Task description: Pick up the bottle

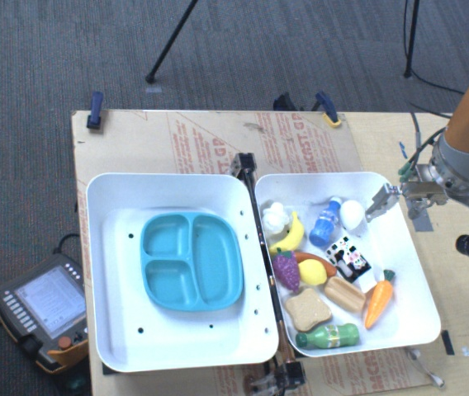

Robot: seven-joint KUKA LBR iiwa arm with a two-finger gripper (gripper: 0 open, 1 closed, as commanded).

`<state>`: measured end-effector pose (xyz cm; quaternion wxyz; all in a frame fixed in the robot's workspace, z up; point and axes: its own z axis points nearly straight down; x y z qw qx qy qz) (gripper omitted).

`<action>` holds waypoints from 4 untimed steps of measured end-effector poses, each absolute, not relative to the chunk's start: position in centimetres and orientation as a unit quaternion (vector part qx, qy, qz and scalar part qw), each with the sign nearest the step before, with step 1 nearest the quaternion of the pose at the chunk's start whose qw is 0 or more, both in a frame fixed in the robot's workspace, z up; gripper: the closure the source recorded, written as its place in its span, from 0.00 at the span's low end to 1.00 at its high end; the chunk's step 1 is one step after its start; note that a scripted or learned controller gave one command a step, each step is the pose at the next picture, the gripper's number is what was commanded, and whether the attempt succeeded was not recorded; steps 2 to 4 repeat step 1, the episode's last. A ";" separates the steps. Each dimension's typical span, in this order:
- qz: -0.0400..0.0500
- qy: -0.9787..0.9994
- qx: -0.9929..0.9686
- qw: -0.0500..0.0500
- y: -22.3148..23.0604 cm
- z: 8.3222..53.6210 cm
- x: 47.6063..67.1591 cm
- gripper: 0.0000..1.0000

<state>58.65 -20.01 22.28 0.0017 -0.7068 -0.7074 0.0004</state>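
Gripper [381, 201] at right of frame, fingers apart, nothing held, not yet at blue bottle [325, 220]; next, down and left onto it.

In the left bin [102, 221] a divided tray [191, 260] lies at its middle. In the right bin [412, 258], a bottle [325, 221] lies near the far edge, another bottle [327, 336] along the near edge
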 end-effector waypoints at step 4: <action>0.000 -0.708 -0.706 0.002 -20.0 23.3 58.7 1.00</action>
